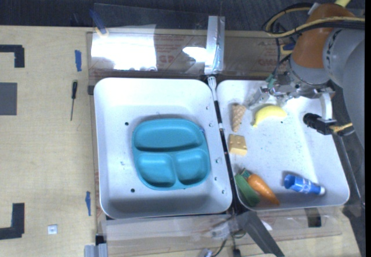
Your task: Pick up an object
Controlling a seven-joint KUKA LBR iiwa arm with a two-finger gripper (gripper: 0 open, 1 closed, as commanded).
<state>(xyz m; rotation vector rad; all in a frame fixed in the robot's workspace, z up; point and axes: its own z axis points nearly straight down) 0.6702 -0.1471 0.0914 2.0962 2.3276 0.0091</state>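
Observation:
The right bin (324, 157) holds several objects. A yellow banana (268, 114) lies near its back, with a tan waffle cone (237, 115) to its left. A pale yellow block (237, 144) sits by the left wall. At the front lie an orange carrot (262, 187) with a green top (248, 191) and a blue tube (302, 184). My gripper (278, 89) hangs at the back of the right bin, just above and behind the banana. Nothing shows in its grasp.
The left bin (110, 134) holds a blue divided tray (169, 151). The grey arm with its orange band (316, 41) comes in over the right bin's back right corner. A black part (316, 122) juts from the arm above the bin's right side. A clear panel (156, 47) stands behind the bins.

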